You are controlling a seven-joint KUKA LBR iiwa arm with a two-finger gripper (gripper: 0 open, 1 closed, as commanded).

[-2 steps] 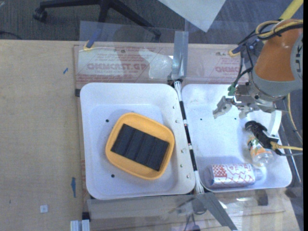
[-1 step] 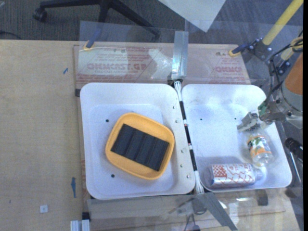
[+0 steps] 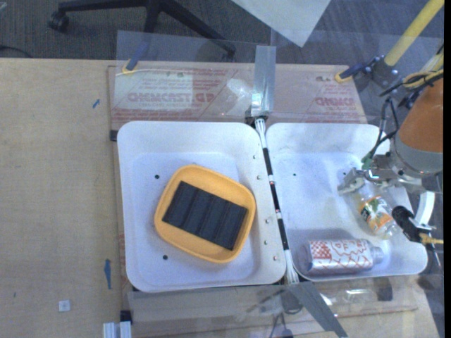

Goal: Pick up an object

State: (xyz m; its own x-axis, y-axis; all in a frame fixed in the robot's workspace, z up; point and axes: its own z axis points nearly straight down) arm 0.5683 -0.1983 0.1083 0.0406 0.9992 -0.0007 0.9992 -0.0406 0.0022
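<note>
Two white bins (side by side), one yellow dish, one patterned bottle, one small packet.

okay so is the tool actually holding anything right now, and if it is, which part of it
Cannot be told. The tool sits low in the right bin, directly above a small orange-labelled object, but no grip is visible.

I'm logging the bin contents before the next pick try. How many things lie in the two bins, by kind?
Yellow dish with dark ridged insert: 1
Silver can with red pattern: 1
Small bottle with orange label: 1
Total: 3
</note>
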